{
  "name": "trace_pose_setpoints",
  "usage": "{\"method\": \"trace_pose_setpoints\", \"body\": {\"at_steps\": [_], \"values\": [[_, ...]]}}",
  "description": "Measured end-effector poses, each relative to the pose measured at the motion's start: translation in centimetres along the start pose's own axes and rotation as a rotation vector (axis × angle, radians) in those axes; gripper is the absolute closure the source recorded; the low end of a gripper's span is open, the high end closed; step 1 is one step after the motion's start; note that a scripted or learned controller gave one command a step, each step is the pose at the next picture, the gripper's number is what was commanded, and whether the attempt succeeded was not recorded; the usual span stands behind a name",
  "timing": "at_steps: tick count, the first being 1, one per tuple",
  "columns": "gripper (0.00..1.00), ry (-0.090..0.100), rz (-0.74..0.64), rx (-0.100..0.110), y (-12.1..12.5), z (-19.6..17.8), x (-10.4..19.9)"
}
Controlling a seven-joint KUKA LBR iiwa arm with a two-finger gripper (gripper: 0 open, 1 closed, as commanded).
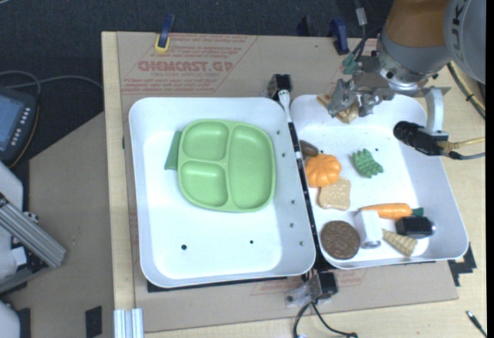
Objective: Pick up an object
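**Claw low over the far end of the right bin**

Claw [349, 106] first: we find it at the far-left corner of the right bin [441, 188], where the grey wrist comes down from the orange band of the arm [421, 1] at the upper right. Its metal parts bunch together over a small tan patch, and we cannot tell what that patch is, nor whether the claw is gripping it or merely sits above it. How the claw is set is hidden from us by the wrist and the slant of the view, so we leave it unjudged.

Just right of the claw a black cylinder [417, 136] on a curved bracket hangs over the bin's far right side. Nearer to us lie the toys. An orange pumpkin [323, 169] rests by the bin's left wall, with a dark brownish thing half hidden behind it that we cannot name. A green ridged piece [367, 163] lies to its right, apart from it. Below the pumpkin sits a tan cracker-like slab [335, 194], and nearer still a brown round cookie [340, 239]. An orange carrot [388, 211] lies crosswise toward the near right; beside it a black block [416, 227], a white piece and a tan wedge [401, 242] crowd together, their edges hard to separate.

In the left bin [154, 197] a green divided plate [228, 165] lies well apart from the claw, covering part of a darker green object at its left edge.
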State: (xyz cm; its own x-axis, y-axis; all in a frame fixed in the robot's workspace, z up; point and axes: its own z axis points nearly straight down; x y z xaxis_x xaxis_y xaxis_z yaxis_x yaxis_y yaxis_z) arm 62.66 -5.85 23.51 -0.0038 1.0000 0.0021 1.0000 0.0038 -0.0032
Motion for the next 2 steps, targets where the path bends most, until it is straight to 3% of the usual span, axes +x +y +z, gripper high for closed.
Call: {"method": "trace_pose_setpoints", "body": {"at_steps": [1, 2], "values": [[1.0, 0.0, -0.001, 0.002, -2.4, 2.1, 4.5], [1.0, -0.002, 0.002, -0.006, -2.5, 0.3, 4.9]]}}
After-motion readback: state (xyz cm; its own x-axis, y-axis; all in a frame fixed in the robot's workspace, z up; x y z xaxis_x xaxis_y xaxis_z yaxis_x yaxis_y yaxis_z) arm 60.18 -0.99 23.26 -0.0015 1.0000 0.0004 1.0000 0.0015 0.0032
